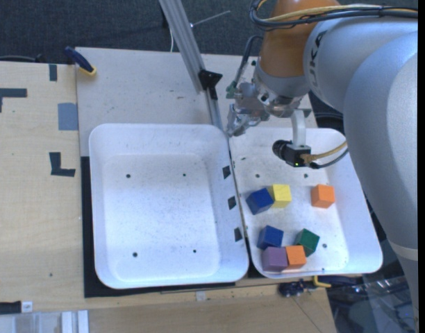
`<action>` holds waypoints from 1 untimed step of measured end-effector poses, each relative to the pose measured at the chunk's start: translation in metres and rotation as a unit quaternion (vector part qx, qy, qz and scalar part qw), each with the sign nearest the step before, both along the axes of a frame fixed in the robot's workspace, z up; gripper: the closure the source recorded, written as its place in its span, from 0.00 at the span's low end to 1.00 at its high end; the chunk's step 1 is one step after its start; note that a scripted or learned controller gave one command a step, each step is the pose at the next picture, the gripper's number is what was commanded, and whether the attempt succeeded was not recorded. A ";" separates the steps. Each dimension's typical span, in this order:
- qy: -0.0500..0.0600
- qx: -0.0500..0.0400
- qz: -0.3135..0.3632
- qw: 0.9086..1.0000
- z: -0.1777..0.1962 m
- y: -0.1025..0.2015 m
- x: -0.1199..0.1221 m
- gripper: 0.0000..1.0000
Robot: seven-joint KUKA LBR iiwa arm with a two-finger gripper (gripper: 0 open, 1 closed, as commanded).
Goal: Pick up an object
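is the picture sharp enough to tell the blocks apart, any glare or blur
Camera view: even, soft light, no strong glare on the white bins; blocks read clearly by colour, e.g. the yellow block and the green block; shadows faint; the gripper is small and slightly soft, its fingers hard to make out; the arm looms large at the right.

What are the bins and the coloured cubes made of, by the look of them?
Bins: likely thin moulded plastic, white, slightly glossy; rounded corners, raised rims, dark scuff specks on the floor. Cubes, e.g. the yellow cube and orange cube: solid matte colour, crisp edges, no shine; painted wood or foam, can't tell which.
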State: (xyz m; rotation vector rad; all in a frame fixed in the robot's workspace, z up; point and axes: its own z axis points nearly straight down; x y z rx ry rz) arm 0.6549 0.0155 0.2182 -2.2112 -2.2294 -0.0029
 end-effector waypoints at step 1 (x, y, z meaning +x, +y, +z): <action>0.001 0.000 0.000 1.000 -0.001 0.058 0.003 1.00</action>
